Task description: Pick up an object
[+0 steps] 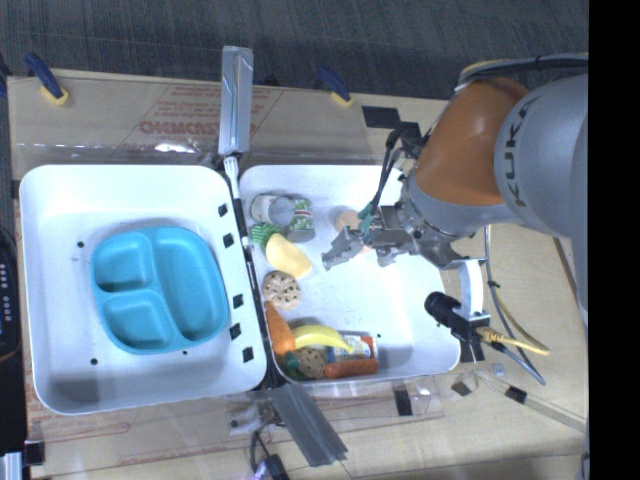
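The jaws hang apart over the middle of the right bin (430, 298), with nothing between them that I can make out; the gripper (345, 248) sits low over the bin floor, reached in by the grey and orange arm (490, 158) from the right. So the pick looks barely begun: nothing is lifted, and closing on something and raising it are both left to do. Going down in size, the left bin (50, 288) carries a blue divided tray (160, 288) near its middle, with 3 compartments. In the right bin the objects crowd the left wall and the near left corner: a yellow banana (318, 337) lying by an orange carrot (280, 330) and a red packet (352, 367), a pale yellow wedge (287, 257) closest to the fingertips, a grey can (276, 210) at the far left corner, and a small speckled cookie (282, 288) just beside the wedge. My guess is the wedge is the likeliest target, being nearest.
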Controlling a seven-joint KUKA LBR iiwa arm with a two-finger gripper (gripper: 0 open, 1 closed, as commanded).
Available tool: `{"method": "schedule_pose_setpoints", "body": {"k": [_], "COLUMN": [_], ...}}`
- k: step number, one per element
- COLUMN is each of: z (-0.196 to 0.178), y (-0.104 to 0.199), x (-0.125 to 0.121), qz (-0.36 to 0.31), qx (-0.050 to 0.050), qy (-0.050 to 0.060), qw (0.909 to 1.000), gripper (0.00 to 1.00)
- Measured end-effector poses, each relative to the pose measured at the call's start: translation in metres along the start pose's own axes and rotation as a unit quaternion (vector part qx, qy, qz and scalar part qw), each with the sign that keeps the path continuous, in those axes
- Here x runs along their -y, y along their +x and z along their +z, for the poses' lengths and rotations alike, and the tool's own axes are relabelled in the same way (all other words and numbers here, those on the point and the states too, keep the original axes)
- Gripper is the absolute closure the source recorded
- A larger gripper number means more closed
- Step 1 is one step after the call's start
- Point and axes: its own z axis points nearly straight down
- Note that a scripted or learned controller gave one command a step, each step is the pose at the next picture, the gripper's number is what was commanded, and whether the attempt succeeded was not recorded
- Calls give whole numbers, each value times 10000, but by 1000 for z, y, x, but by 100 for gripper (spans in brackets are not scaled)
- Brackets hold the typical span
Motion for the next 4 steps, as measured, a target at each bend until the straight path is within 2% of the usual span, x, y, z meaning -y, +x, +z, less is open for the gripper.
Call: {"method": "schedule_pose_setpoints", "body": {"k": [1, 2, 3, 4], "z": [131, 122, 131, 130], "y": [-4, -5, -61, -90], "x": [7, 7, -73, -30], "qz": [-99, -116, 562, 1393], "qx": [1, 6, 8, -4], "qy": [-17, -5, -8, -6], "qw": [9999, 9999, 9984, 9902], "gripper": [0, 100, 100, 100]}}
